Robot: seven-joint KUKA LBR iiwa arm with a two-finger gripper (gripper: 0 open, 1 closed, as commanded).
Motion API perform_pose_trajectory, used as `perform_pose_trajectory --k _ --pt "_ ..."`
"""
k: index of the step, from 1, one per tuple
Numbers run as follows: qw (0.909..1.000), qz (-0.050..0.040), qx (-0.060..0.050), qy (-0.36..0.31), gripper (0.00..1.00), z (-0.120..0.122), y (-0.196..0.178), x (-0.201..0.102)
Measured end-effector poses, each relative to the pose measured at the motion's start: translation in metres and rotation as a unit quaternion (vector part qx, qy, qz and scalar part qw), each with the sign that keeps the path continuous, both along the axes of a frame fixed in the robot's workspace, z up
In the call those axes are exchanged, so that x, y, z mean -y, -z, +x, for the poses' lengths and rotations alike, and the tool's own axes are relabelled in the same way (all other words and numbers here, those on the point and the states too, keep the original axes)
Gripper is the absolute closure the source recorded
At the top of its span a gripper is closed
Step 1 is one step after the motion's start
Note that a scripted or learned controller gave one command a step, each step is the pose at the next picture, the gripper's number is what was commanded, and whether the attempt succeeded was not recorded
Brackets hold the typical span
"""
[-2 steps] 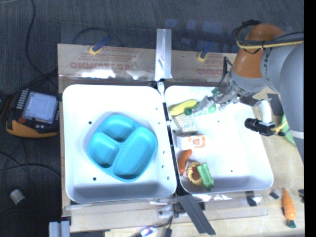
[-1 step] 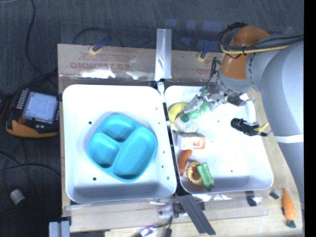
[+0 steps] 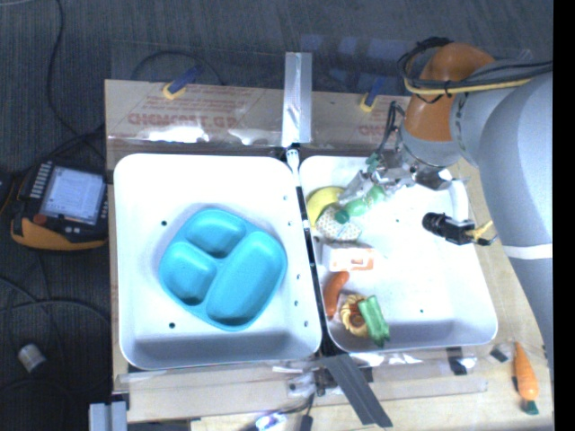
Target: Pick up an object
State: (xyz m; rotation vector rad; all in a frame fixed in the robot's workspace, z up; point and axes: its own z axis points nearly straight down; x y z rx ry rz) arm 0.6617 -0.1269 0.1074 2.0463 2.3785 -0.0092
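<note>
Green and orange toys (image 3: 362,316) lie at the near edge of the right bin (image 3: 440,312), by a small white card (image 3: 350,259). Smooth blue plastic, a tray (image 3: 223,266) with three rounded hollows, fills the left bin (image 3: 144,330). Farther back, the gripper (image 3: 375,183) hangs over a green bottle (image 3: 352,208) and a yellow thing (image 3: 322,199). Whether its jaws are apart, I cannot tell. Brown cardboard (image 3: 207,115) and grey carpet (image 3: 54,79) lie behind.

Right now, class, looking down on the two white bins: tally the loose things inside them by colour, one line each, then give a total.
Blue: 1, the divided plate in the left bin
Yellow: 1
Green: 2
White speckled: 1
White with orange: 1
Orange-red: 1
Tan: 1
Total: 8
</note>
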Motion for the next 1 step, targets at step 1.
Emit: perform_pose_trajectory --k 1 --pt "0.999 0.0035 0.0 -0.044 1.0 0.007 -0.1101 -0.0771"
